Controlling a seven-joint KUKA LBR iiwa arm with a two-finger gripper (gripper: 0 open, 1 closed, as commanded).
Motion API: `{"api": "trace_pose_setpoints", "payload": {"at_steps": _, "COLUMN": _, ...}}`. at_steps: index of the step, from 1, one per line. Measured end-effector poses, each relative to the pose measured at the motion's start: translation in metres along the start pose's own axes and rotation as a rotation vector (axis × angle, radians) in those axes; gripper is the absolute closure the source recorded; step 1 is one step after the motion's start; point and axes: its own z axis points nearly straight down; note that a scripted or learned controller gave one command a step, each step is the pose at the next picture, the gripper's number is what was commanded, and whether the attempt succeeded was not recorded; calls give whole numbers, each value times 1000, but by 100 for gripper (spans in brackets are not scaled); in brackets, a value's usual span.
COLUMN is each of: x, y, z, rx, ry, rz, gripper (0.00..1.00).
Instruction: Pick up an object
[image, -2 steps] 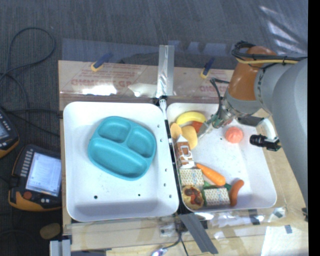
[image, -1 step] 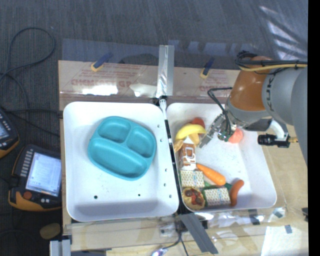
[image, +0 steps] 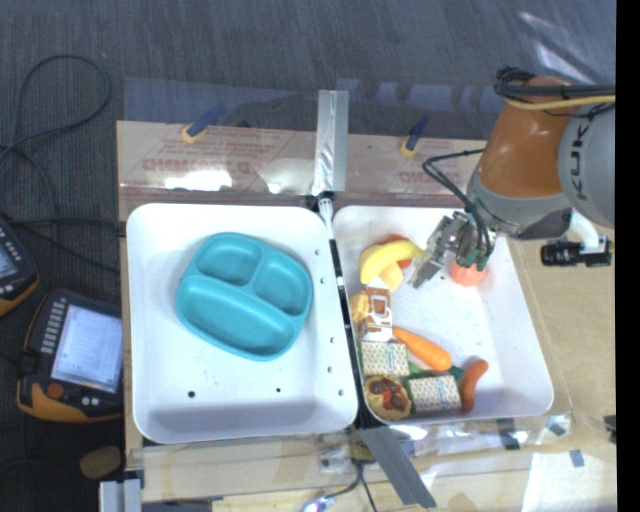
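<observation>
My gripper (image: 428, 266) hangs low over the back of the right bin (image: 520, 330), under the arm's orange band. It sits just right of a yellow banana-like toy (image: 384, 260). A small orange toy with a green top (image: 468, 272) lies right beside the gripper on its right; whether they touch is unclear. Further forward in the same bin lie a small brown and white box (image: 377, 308), a carrot (image: 425, 350), a red sausage-shaped piece (image: 474, 374), a green packet (image: 435, 390) and a round pie-like piece (image: 388, 398).
The left bin (image: 160, 390) holds a blue divided plate (image: 245, 292). A metal divider strip (image: 331, 130) runs back from where the bins meet. A pendant device (image: 75, 355) and cables lie left of the bench. Bare white floor shows at the right bin's right side.
</observation>
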Motion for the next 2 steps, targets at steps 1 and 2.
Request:
{"api": "trace_pose_setpoints", "payload": {"at_steps": 1, "x": 14, "y": -37, "z": -9, "rx": -1, "ry": 0, "rz": -147, "gripper": 100}}
{"api": "trace_pose_setpoints", "payload": {"at_steps": 2, "x": 13, "y": -88, "z": 87, "rx": -5, "ry": -10, "rz": -366, "gripper": 100}}
